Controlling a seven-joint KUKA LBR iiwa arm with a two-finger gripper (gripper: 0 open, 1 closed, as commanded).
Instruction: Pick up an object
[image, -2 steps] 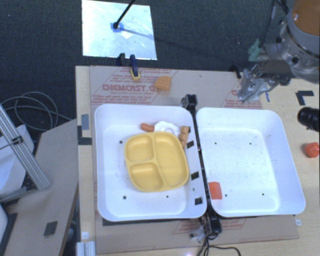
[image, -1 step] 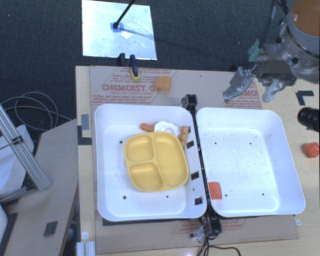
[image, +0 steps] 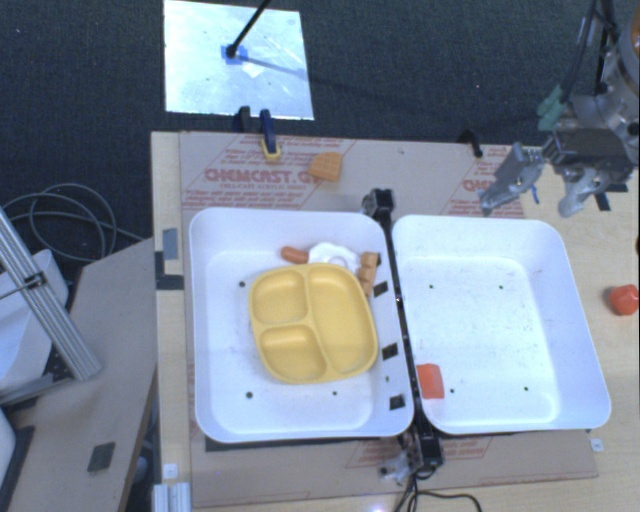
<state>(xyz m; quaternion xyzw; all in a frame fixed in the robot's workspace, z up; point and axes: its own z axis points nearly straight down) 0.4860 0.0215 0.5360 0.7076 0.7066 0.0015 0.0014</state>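
Two white bins sit side by side. My left bin (image: 215, 400) holds a yellow divided plate (image: 312, 325), my right bin (image: 575, 390) an orange block (image: 430, 380) near its front-left corner. My gripper (image: 540, 190) hangs above the right bin's far edge, fingers spread, grasping nothing.

Dark blue-grey carpet floor (image: 90, 90) around a tan bench (image: 170, 180). Shiny metal sheet (image: 238, 58) lying on the carpet beyond the bench's far edge. Coiled cables (image: 60, 215) at left, above a slanted aluminium strut (image: 45, 305).
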